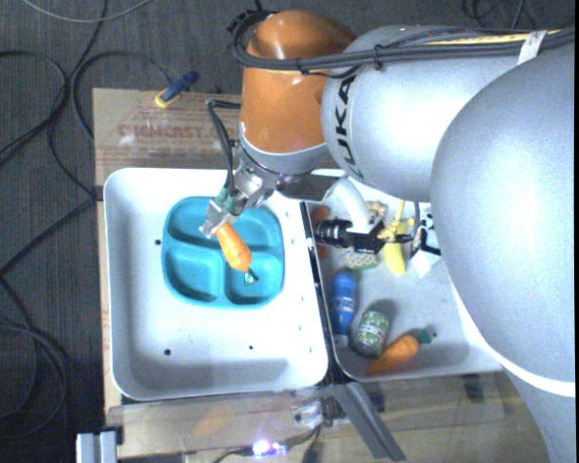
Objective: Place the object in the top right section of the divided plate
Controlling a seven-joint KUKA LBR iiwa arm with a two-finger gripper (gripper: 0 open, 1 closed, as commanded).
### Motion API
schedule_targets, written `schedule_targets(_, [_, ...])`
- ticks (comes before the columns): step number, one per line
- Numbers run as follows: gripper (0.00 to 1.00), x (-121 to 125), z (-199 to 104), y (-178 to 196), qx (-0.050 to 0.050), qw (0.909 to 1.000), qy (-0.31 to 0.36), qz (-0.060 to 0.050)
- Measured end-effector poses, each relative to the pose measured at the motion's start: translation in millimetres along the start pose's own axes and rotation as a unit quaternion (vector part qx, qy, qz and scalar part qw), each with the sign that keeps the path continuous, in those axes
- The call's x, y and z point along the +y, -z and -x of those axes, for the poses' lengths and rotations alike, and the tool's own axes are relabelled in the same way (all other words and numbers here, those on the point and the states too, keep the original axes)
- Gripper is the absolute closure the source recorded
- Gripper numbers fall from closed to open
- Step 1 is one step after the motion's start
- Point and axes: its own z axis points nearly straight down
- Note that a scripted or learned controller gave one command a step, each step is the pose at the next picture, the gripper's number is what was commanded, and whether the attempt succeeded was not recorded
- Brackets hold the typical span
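A dark carpet strewn with cables lay round the bench (164,114), which bore two white bins side by side. Nearest the camera's lower edge, in the right bin (434,365), a second carrot (398,351) lay beside a green can (371,328), with a blue bottle (344,297) just above them and a yellow toy (396,249) farther up. In the left bin (135,355) sat the blue plate (179,283), its sections divided by low ridges. The carrot (234,246) hung slantwise over the plate's right half, its green tip low near the ridge between upper and lower sections. The gripper (220,215) appeared pinched on the carrot's upper end, though at this size the contact was hard to confirm. Beyond it rose the orange band (289,75) of the arm.

The carrot looked like a light, stiff plastic toy, smooth and tapered, so likely to slip or swing when held by one end; a grip across its thicker middle would seem steadier.
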Motion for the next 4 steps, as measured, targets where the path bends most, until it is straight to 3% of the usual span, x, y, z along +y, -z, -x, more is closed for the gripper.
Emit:
schedule_targets(1, [1.0, -63, -16, -28, 0.002, 0.9791, -0.204, -0.002])
schedule_targets(2, [1.0, -12, -15, -7, 0.001, 0.9832, -0.183, -0.001])
schedule_targets(3, [1.0, -86, 14, -23, 0.001, 0.9383, -0.346, -0.002])
schedule_targets(4, [1.0, -14, -25, -47, 0.0, 0.9538, -0.3, -0.002])
